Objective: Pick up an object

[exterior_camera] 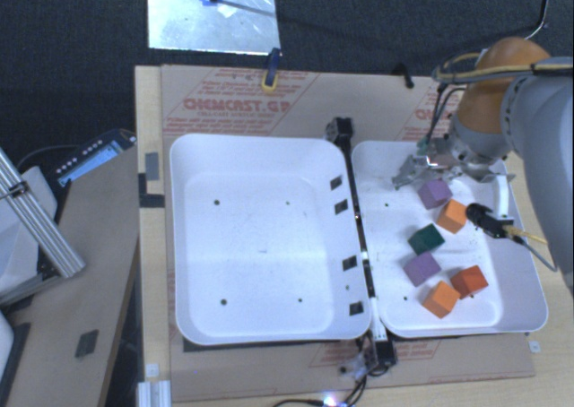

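At the right white bin's (520, 311) back, the two-finger gripper (421, 168), aperture indeterminable, sits beside the purple wooden cube (435, 192); misalignment could push it away.

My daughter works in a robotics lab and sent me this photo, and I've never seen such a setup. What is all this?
It is one camera looking down at a slant on a bench. The grey machine with the orange band, entering from the right, is a robot arm. Its gripper hangs over the right white bin. In that bin lie small blocks: two purple, one dark green and three orange. The left white bin sits beside it. I can't tell whether the gripper holds anything.
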Tool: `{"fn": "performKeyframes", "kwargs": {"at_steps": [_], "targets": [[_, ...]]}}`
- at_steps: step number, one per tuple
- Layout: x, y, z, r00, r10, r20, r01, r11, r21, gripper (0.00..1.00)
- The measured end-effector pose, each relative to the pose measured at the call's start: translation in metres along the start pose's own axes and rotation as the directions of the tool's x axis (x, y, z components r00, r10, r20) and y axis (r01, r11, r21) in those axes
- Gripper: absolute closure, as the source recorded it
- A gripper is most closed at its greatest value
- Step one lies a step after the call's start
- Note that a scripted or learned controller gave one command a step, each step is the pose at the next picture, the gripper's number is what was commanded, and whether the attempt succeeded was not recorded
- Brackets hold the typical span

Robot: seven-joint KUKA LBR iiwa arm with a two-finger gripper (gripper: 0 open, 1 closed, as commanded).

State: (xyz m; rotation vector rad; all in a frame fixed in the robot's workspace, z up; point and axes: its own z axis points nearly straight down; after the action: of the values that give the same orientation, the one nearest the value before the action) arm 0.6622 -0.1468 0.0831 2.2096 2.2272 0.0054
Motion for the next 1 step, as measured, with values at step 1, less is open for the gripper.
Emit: {"fn": "performKeyframes", "kwargs": {"at_steps": [1], "targets": [[-0.0083,-0.0544,-0.0033,1.0,0.007,0.001,-0.007,1.0,0.003,0.0]]}}
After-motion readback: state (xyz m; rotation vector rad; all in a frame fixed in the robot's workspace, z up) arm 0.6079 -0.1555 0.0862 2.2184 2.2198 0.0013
